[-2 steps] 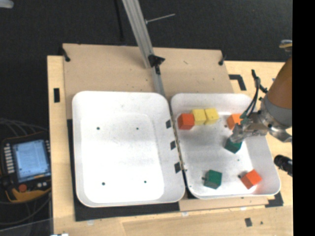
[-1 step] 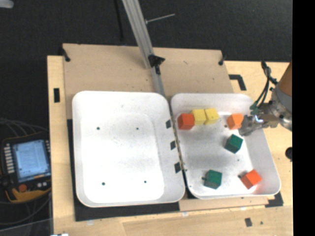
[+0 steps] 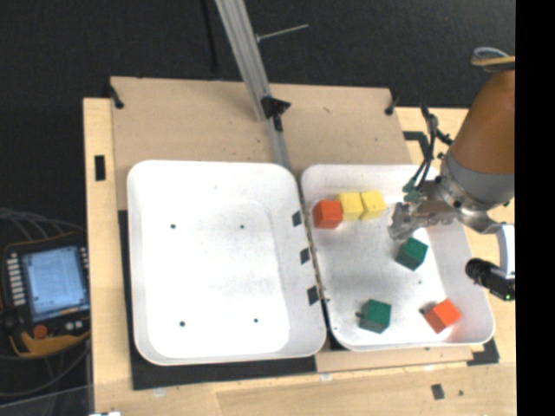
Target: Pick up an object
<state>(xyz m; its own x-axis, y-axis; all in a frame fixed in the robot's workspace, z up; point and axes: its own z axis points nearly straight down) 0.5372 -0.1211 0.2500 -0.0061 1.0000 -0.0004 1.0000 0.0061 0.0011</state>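
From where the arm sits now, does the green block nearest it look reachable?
Probably yes: the gripper hangs just above the green block, which stands apart from the other blocks, with nothing between them.

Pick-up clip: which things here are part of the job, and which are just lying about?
Job: tool; green block just under it; other green block; orange blocks; yellow blocks; right bin.
Lying about: left bin; pendant; pole.

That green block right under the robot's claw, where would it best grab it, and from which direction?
Probably from straight above, pinching two opposite flat sides of the green block. It sits alone on the right bin's floor, slightly turned, so the gripper should rotate to match its faces. Nothing crowds it.
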